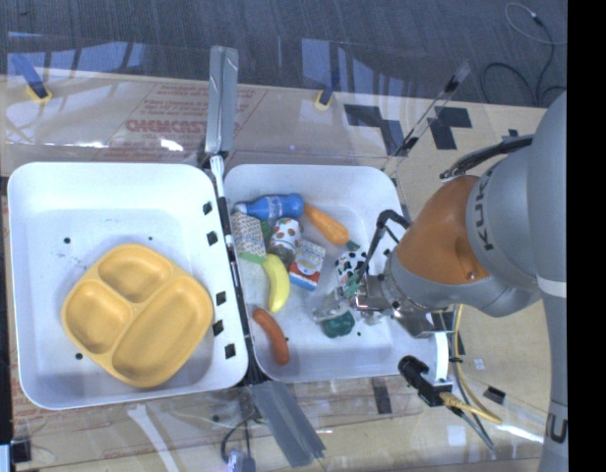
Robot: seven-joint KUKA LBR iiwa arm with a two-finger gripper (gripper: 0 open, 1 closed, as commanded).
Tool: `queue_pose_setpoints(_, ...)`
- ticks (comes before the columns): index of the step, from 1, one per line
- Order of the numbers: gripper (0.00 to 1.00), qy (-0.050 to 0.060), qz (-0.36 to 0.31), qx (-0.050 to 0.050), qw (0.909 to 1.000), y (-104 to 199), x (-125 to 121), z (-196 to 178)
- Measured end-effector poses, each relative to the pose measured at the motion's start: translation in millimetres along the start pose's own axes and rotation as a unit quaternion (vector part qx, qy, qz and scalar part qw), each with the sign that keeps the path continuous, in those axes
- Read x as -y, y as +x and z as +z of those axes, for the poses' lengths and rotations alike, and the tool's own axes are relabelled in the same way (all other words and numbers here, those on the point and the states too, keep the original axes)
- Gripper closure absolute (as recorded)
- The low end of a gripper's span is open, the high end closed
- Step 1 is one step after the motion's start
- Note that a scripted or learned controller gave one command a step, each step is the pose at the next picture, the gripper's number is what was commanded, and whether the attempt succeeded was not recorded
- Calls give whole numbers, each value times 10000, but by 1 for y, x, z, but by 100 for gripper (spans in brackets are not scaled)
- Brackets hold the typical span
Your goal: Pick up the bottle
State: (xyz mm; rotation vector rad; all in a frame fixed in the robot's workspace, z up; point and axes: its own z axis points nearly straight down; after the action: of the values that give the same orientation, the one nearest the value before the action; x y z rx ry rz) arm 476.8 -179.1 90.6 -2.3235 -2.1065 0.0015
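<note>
Seemingly apart, bottle (273,207) upper-left, end effector (350,293)

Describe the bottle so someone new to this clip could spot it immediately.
Look in the right-hand white bin, along its far wall near the divider between the bins. The bottle lies on its side there, beside a carrot. It is the only blue item, with a white end.

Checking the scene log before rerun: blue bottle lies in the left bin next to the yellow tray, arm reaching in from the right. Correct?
Not quite. The camera view shows the blue bottle lying in the right bin, near its far edge, among the toy food. The yellow tray sits alone in the left bin. The arm does reach in from the right.
</note>
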Motion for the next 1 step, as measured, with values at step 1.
queue_pose_setpoints(1,100,20,-32,-1,10000,0,0,-8)
